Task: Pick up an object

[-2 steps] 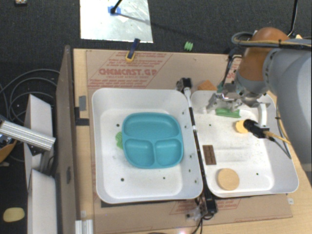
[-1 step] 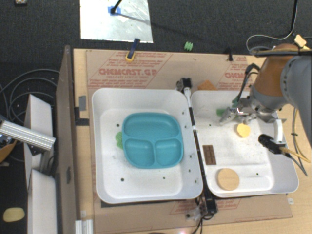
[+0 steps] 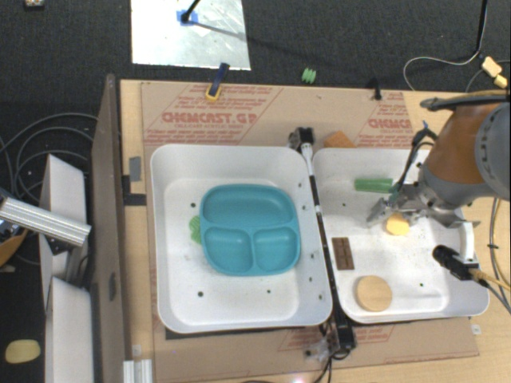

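Grey two-finger gripper (image 3: 394, 214) low in right white bin (image 3: 423, 306), fingers splayed apart, gripping nothing. Small round yellow object (image 3: 398, 227) lies directly beneath fingertips, touching or nearly. Judgement: short straight descent, then close.

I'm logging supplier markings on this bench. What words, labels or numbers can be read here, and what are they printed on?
"CHEMCAST GP" in red, on the brown protective sheet under the bins, behind the left bin.
The same red print repeats behind the right bin, cut off: only "CHEMC" is legible.
Smaller red lines around both logos: too blurred to read.
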Available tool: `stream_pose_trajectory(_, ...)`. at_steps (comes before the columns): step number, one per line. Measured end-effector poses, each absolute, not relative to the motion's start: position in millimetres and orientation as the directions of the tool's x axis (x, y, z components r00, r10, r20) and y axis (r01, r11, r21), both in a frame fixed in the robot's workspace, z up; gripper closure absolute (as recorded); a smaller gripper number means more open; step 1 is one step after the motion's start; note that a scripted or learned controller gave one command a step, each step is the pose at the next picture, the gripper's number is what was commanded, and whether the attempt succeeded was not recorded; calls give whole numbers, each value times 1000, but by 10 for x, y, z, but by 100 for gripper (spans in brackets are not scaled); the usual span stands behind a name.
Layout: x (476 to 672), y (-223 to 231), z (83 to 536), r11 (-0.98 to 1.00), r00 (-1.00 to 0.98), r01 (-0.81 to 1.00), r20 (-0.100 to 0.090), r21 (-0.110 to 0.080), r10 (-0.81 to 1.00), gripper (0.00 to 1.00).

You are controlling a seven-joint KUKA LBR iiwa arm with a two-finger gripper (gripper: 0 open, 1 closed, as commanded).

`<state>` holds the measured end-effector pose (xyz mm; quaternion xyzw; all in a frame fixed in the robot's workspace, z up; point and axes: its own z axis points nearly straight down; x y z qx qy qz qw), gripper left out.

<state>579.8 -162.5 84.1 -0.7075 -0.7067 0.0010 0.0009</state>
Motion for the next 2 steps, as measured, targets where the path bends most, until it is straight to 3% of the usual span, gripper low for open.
stream_pose_trajectory(1, 5835, -1617, 956, 2, -2, 1000, -1, 5, 1000, 100)
stream_pose_trajectory(2, 5596, -1130, 2149, 8, -8, 1000, 0, 9, 1000, 100)
